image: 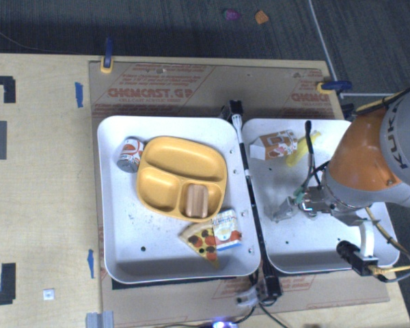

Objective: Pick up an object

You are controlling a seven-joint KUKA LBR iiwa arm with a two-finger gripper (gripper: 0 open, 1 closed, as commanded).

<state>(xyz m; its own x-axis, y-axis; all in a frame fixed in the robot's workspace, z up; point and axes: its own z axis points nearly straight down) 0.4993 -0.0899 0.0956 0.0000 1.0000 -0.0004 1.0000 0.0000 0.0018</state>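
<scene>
arm (369,162) over right bin (307,255) | jaws — state unclear (low, near bin floor)

1 fixed overhead camera looks slantwise down on 2 bins (116,183).

A brown cardboard sheet (212,87) under the two bins carries faded red print near its top edge that seems to read "CHEMCAST GP". Large dark letters, "KU", show on the grey arm (396,139) at right. Print on the small carton (279,145) and packet (225,229) is too blurred to read.
</scene>
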